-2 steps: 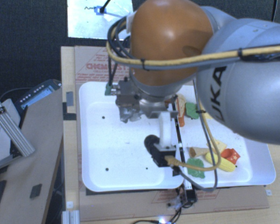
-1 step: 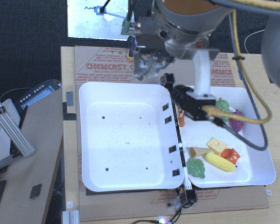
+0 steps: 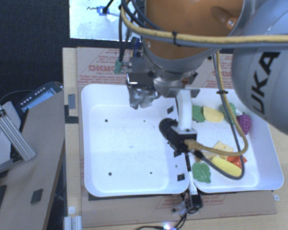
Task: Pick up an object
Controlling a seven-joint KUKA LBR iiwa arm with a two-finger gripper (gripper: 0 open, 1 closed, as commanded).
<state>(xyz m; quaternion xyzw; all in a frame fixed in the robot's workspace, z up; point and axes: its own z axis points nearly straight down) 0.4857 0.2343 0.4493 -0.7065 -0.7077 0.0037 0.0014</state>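
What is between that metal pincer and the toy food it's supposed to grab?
The pincer hangs over the left bin, while the toy food, such as the yellow piece and purple grapes, lies in the right bin. Between them stand the bins' shared rims and the white post with its cables.

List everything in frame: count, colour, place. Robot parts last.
white bins: 2, white, side by side on the bench; the left one holds no objects
green pieces: 2, green, right bin, one near the front edge, one further back by the divider
yellow slice: 1, yellow, right bin, back, beside the rear green piece
purple piece: 1, purple, right bin, right side
yellow corn-like piece: 1, yellow, right bin, front
pale yellow wedge: 1, pale yellow, right bin, middle
red piece: 1, red, partly hidden behind the corn-like piece
arm: 1, grey with orange band, over the bins' back edge
gripper: 1, metallic grey, above the left bin's back; jaws' state unclear
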